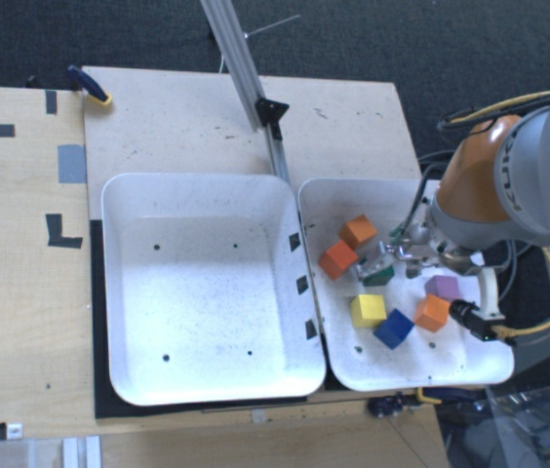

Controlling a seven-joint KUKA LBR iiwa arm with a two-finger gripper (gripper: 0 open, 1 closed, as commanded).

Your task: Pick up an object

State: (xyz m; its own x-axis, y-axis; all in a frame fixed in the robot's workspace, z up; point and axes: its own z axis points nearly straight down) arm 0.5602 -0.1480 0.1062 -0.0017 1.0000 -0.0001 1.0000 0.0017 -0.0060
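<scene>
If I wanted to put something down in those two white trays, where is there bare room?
The left tray has open floor from wall to wall. The right tray is crowded in its middle: orange blocks, a yellow block, a blue block and the gripper. Its front strip, below the blue block, is bare.
</scene>
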